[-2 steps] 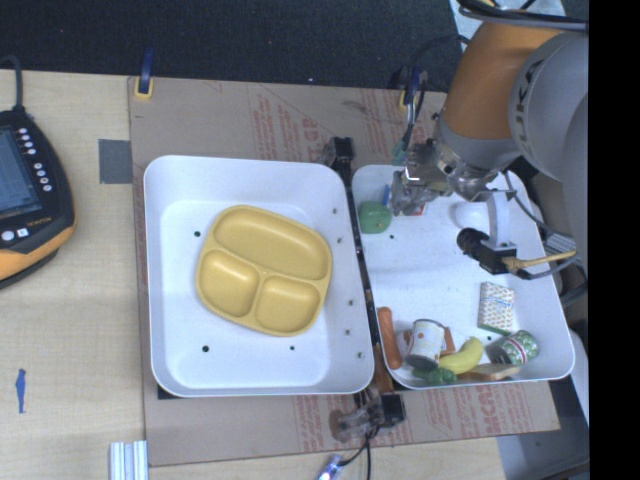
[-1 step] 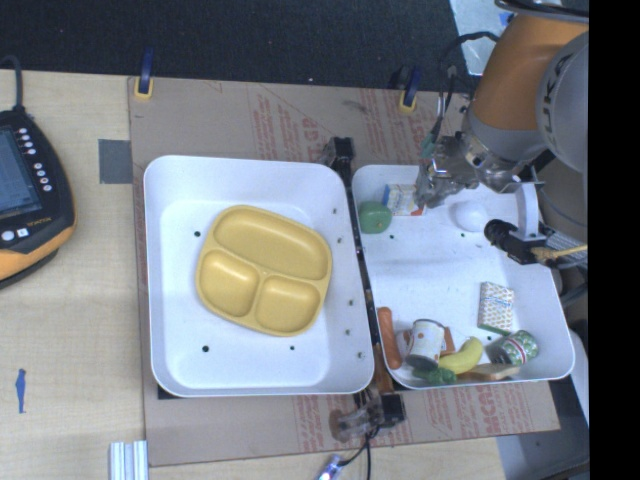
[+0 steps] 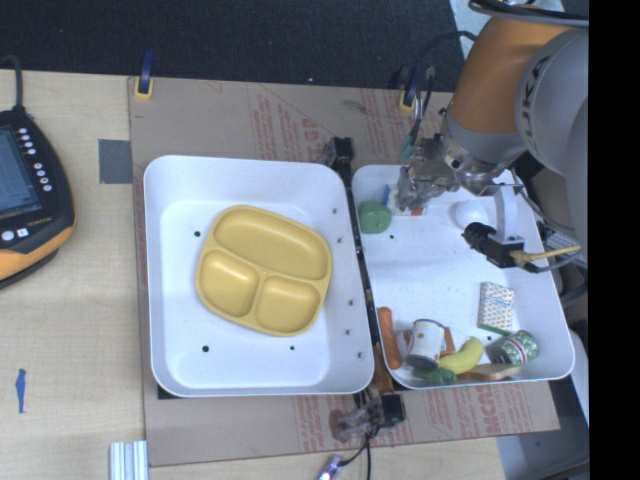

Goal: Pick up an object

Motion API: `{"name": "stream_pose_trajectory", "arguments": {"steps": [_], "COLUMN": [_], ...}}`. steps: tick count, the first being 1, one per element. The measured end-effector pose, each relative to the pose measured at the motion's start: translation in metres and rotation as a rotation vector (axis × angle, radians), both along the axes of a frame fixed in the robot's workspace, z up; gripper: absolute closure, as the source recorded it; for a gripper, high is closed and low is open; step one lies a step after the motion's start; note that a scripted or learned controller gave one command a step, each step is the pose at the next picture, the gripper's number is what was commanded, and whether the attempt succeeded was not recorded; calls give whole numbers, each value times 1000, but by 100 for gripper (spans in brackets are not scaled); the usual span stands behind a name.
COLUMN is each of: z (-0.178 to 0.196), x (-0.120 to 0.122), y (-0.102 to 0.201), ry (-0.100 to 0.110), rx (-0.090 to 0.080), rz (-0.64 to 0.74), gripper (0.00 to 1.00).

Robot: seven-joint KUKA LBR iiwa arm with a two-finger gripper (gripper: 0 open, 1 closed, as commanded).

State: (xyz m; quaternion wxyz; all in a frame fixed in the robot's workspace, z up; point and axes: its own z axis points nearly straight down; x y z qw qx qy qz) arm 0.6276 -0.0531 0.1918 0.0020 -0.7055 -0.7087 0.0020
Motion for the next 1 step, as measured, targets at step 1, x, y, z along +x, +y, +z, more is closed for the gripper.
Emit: {"name": "stream_pose_trajectory", "arguments": {"steps": [1], "z": [0], "x": [0], "y": [0], "ry": [0], "rx": [0], "rz": [0], "gripper": [0]}}
